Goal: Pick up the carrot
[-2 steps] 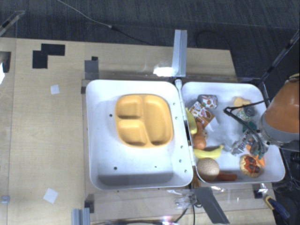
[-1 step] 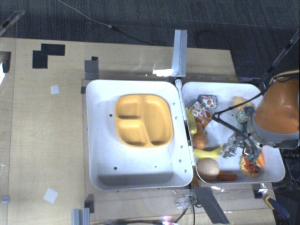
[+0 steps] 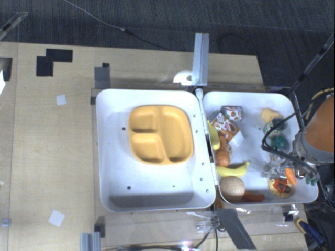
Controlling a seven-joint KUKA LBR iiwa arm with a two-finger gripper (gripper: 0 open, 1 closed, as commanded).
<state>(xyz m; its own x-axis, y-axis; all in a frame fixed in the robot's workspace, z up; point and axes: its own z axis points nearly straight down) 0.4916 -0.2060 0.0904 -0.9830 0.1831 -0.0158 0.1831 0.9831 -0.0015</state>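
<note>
From the camera view above the bench, the left bin (image 3: 110, 156) holds a yellow divided tray (image 3: 158, 134), and the right bin (image 3: 251, 99) holds the clutter: a patterned packet (image 3: 230, 115) at the far left, an orange-brown rounded piece (image 3: 223, 158) under it, a banana (image 3: 233, 168), a tan potato-like lump (image 3: 232, 187) and a red sausage-like piece (image 3: 254, 196) along the near wall. The arm (image 3: 319, 132) comes in from the right, and its gripper (image 3: 280, 169) hangs low over the near right corner of that bin, tangled visually with its own cables. The carrot (image 3: 290, 177) appears to be the small orange sliver just beside the gripper, lying next to a round orange-and-yellow item (image 3: 281, 188) close to the near wall; the view is too coarse to be sure of its outline. Whether the claw is spread or pressed together I cannot tell, and nothing can be seen pinched in it. To do this step well, the fingers should probably straddle the carrot across its narrow width, not along its length, and descend straight so they do not nudge the round neighbour or jam against the bin wall. A slow close and a short test lift would show whether the grip took.
</note>
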